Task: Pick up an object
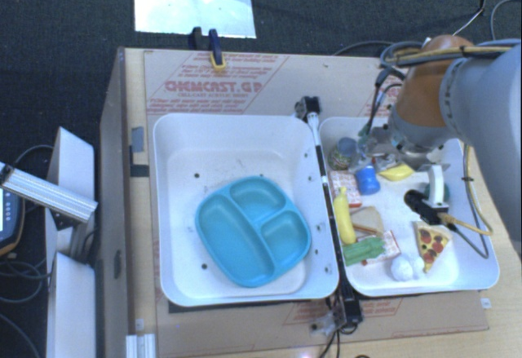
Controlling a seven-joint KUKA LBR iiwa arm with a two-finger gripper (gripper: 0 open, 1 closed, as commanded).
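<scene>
The grey arm (481,79) reaches in from the right over the right bin (473,271), its orange band (424,95) above the wrist. The pincer (377,154) sits low among the toys at the bin's far end, its tips lost behind the wrist, so its opening cannot be told. Just beside it lie a blue cup (368,179) and a yellow piece (397,173). Nearer are a pizza slice (430,244), a green block (362,251) and a white ball (401,268). The left bin (175,185) holds a blue divided tray (253,230).
</scene>
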